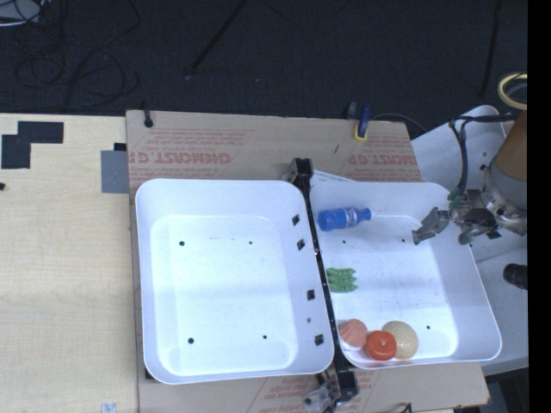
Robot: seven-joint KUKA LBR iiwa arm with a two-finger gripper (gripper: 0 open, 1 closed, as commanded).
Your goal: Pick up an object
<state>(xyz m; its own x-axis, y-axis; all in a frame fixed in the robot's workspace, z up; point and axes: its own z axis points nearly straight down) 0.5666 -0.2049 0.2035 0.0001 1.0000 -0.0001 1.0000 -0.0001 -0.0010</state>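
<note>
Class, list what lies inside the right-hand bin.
Right-hand bin: blue bottle, green piece, pink item, red round item, cream round item. Anything beneath them is hidden.

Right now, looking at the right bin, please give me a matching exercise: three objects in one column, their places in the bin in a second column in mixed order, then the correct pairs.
Objects:
1. blue bottle
2. green object
3. red round object

Places in the right bin:
A. near edge
B. far side, close to the divider
C. middle, beside the divider

Pairs: 1-B, 2-C, 3-A
</note>
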